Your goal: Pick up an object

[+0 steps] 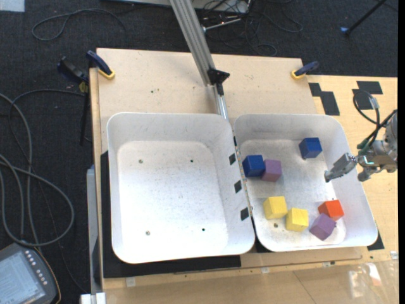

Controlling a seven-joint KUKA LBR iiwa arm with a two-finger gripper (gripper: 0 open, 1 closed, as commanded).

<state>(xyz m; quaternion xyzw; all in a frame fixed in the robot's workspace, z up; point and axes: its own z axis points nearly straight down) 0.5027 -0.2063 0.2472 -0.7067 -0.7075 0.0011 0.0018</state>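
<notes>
The right bin (288, 126) holds several small cubes. A blue cube (310, 147) lies near its far right. Another blue cube (254, 165) sits against a purple cube (272, 169) at the left. Two yellow cubes (275, 207) (297, 219) lie near the front, with an orange cube (331, 209) and a second purple cube (323, 226) at the front right. My gripper (352, 171) hangs over the bin's right rim, above and behind the orange cube. It is open, with nothing between its fingers.
The left bin (120, 170) stands beside the right one. A slanted metal pole (193, 33) reaches down to the bins' shared far edge. Clamps (101, 65) (305, 69) sit at the bench's far corners. Cables (370, 106) trail by the arm at the right.
</notes>
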